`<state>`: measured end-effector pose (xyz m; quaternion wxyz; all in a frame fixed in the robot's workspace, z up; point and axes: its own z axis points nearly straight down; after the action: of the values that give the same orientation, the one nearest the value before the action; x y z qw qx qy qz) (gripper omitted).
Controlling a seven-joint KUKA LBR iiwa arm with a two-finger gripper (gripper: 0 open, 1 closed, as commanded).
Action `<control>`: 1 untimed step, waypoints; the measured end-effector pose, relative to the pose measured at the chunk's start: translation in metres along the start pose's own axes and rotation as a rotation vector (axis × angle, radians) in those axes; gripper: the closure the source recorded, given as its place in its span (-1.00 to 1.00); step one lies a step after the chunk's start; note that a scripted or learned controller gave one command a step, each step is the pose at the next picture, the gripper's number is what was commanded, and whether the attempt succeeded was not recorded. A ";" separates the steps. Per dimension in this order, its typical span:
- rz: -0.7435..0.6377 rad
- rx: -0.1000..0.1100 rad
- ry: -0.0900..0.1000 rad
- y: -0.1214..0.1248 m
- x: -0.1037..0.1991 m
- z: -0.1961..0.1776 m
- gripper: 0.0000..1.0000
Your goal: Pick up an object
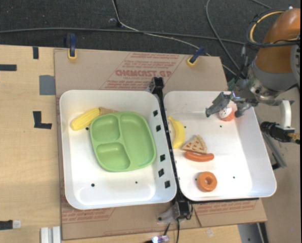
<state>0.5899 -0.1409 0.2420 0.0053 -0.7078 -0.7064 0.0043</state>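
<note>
Two white bins are sitting side by side; my gripper (225, 107) is hovering at the right bin's (252, 151) upper right, cannot tell the spread. Orange-white ball (226, 114) is lying just beside it. Hotdog (199, 156), pizza slice (195, 145), donut (207, 181) are sitting lower in that bin.

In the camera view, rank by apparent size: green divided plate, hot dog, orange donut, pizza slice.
1. green divided plate, clearly largest.
2. hot dog, orange donut and pizza slice: these look too alike in size to rank reliably.
</note>
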 end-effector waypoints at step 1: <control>-0.003 -0.012 -0.002 0.002 0.000 -0.007 -1.00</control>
<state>0.5923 -0.1406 0.2490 0.0005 -0.7067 -0.7075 0.0007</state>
